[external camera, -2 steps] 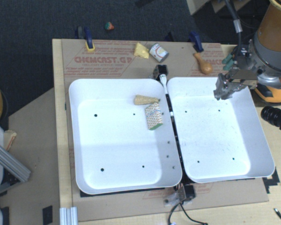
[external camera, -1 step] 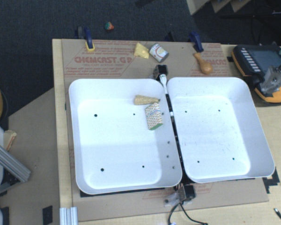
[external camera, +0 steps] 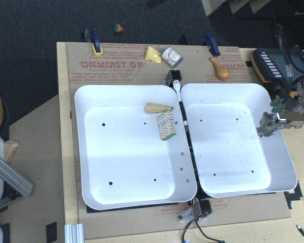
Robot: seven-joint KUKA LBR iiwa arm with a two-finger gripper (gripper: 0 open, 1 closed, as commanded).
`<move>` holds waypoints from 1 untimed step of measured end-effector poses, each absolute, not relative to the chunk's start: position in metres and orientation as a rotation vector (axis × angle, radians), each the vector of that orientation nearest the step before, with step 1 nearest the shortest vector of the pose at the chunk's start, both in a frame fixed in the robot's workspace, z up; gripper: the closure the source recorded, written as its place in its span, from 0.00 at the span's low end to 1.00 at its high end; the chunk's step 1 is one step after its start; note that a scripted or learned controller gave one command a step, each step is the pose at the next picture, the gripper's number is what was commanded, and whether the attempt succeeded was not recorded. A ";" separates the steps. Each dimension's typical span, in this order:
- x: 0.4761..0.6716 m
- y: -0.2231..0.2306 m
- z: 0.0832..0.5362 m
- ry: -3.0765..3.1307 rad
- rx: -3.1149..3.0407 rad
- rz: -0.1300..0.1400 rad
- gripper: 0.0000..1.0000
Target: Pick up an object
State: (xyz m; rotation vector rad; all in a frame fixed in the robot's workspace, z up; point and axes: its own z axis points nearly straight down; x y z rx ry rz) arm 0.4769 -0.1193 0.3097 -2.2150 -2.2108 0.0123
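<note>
Two white bins are sitting side by side on the bench (external camera: pixel 121 214); the left bin (external camera: pixel 91 151) is holding a patterned packet (external camera: pixel 166 125) and a tan cone (external camera: pixel 157 108) near its upper right. At the right bin's (external camera: pixel 273 178) right rim the gripper (external camera: pixel 268 124) is hovering, and I cannot tell its state.

A robotics lab: a bench (external camera: pixel 76 196) topped with a board (external camera: pixel 126 62) held by blue clamps (external camera: pixel 96 41), two white bins (external camera: pixel 86 151) fixed side by side, loose cables (external camera: pixel 202 229) at bottom centre, dark carpet (external camera: pixel 40 14) across the upper left.
</note>
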 end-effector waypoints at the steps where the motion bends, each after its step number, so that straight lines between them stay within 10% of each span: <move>1: 0.481 -0.089 0.458 -2.237 -2.228 -0.019 1.00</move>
